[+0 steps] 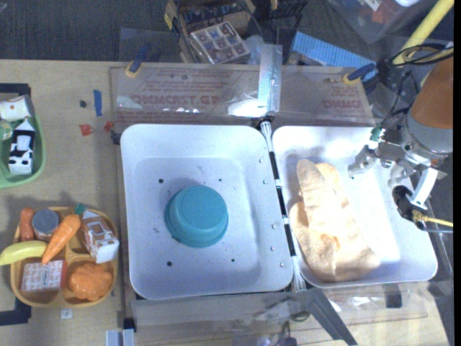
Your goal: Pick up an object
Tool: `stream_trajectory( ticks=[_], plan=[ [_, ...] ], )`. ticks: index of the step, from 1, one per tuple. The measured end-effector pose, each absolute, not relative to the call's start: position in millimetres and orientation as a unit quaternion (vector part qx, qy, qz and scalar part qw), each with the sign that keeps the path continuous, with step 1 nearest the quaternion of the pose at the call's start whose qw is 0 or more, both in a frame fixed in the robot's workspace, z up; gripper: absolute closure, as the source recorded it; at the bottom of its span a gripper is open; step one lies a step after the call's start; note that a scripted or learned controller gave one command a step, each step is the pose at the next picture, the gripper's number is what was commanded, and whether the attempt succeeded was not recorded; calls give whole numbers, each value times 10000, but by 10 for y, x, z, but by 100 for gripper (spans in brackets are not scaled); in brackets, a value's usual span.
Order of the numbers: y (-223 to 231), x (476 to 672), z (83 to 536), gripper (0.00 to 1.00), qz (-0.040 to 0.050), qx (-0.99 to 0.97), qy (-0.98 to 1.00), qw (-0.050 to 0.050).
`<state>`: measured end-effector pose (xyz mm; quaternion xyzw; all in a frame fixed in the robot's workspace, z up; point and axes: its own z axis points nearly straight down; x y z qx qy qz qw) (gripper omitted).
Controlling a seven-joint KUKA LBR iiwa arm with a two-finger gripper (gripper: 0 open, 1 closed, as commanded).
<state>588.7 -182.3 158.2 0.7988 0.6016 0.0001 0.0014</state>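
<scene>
My gripper [389,166] — fingers spread, holding nothing — has the cloth [330,222] at eight o'clock, its length running twelve-to-six.

You see a plain teal round plastic bowl [197,215] in a white shallow bin [144,157] far from the end effector [392,166], and a pale tan crumpled cloth [330,220] just beside it.

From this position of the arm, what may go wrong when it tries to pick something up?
1. The gripper sits over the right bin, near its far right wall, so a straight descent could hit the rim.
2. The beige cloth is soft and spread out; a pinch may slip.
3. The teal bowl lies upside down in the left bin, offering no edge.
</scene>
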Motion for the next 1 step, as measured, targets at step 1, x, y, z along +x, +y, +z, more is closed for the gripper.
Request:
stream_trajectory(
  ticks=[1],
  plan=[
    [-1504, 6585, 929, 0, 11, 7533, 6576, 24]
  ],
)
